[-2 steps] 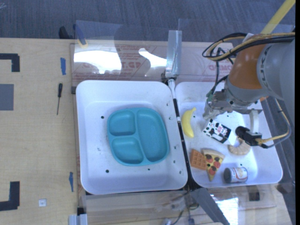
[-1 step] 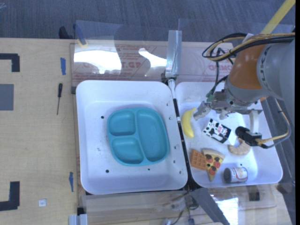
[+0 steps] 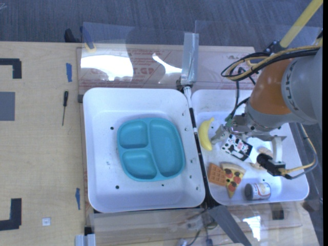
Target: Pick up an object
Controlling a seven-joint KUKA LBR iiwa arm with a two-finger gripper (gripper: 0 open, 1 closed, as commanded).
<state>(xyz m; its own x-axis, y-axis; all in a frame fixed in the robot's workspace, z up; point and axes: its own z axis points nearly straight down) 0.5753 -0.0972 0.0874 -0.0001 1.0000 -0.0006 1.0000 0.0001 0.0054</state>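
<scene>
My gripper point(image 3: 223, 132) is low in the right bin point(image 3: 299, 187), at its left middle. It sits just right of a yellow banana point(image 3: 206, 133) and just above a black-and-white patterned box point(image 3: 237, 146). I see nothing clearly held in it. Toward the bin's front lie a brown waffle point(image 3: 216, 173), a pizza slice point(image 3: 233, 178) and a small can point(image 3: 257, 190) on its side. The arm's body hides the bin's right middle.
In the left bin point(image 3: 93, 152) lies a teal divided plate point(image 3: 151, 148). A clear panel point(image 3: 133, 60) stands behind both bins. A screwdriver point(image 3: 64, 106) lies on the wooden bench at the left.
</scene>
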